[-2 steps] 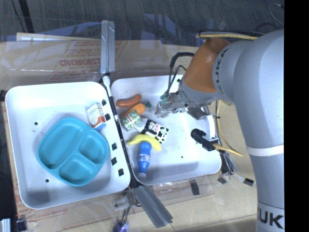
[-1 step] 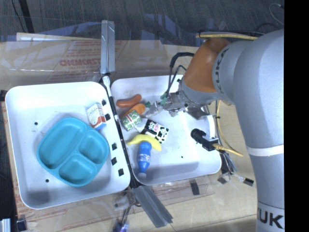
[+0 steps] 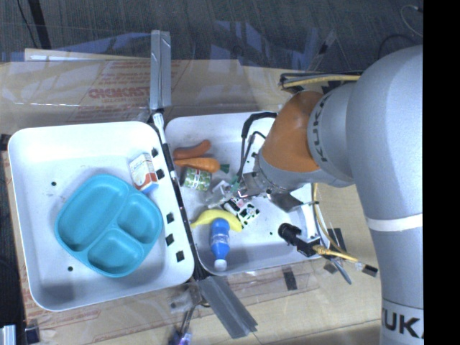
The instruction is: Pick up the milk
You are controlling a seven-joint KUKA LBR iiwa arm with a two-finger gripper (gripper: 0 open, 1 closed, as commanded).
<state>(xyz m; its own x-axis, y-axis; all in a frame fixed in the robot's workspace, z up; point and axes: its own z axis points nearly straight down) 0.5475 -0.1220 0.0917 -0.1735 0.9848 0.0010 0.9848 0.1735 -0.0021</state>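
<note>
The milk [image 3: 141,169] is a small white carton with a red-orange label. It lies in the left bin [image 3: 43,157], against that bin's right wall and just above the blue plate's upper right corner. My gripper [image 3: 237,201] is low in the right bin [image 3: 287,244], among the items near its middle, below the orange wrist band. It sits well to the right of the milk, across the wall between the bins. Nothing of the milk is in its grasp.
A blue divided plate [image 3: 108,225] takes up the middle of the left bin. The right bin holds a sausage [image 3: 191,150], a carrot [image 3: 199,164], a green can [image 3: 196,180], a banana [image 3: 213,217] and a blue bottle [image 3: 220,240]. The arm covers the right bin's right half.
</note>
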